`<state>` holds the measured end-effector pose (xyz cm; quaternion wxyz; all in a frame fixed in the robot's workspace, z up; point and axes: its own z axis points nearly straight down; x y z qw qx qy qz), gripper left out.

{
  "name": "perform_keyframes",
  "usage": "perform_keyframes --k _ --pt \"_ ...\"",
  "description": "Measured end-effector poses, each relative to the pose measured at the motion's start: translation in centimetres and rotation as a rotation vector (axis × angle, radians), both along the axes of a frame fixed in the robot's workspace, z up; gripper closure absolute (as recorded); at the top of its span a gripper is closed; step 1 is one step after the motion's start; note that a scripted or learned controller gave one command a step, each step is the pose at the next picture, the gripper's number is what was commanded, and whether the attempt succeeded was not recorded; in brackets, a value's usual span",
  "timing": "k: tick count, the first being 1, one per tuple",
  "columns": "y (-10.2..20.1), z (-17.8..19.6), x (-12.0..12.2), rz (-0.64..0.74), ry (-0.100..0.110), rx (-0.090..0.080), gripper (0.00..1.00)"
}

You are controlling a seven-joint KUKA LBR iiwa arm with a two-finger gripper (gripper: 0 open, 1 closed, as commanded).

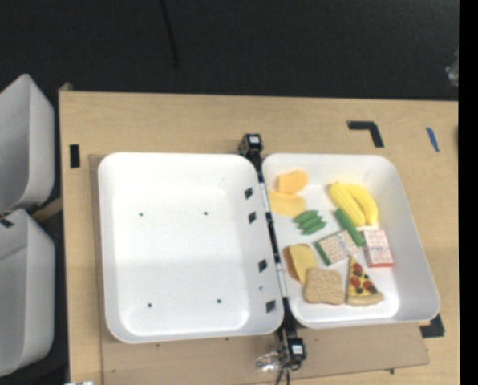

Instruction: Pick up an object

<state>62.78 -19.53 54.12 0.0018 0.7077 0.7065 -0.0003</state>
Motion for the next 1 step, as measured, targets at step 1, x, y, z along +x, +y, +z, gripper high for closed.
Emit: perform_keyframes --k 1 --pt "3.51 -13.95 -0.43 0.004 0.018 0.006 1.00"
